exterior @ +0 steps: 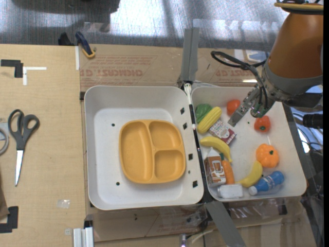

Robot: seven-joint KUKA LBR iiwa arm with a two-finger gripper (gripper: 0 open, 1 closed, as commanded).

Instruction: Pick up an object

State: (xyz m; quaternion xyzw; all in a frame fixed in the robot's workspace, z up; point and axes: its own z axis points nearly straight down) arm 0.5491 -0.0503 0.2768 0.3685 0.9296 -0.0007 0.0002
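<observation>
Hovering over the right shallow white plastic bin (294, 153), the grey two-finger gripper (245, 109) has fingers apart, gripping nothing, just beside the small red plastic tomato (234, 106)

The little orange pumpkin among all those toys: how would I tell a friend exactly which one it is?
Look at the right-hand white bin, the one crowded with toy food. Near its right wall, below the tool, sits the orange pumpkin, just above a yellow banana and a blue bottle. It is round, ribbed and bright orange, larger than the red tomato above it.
</observation>
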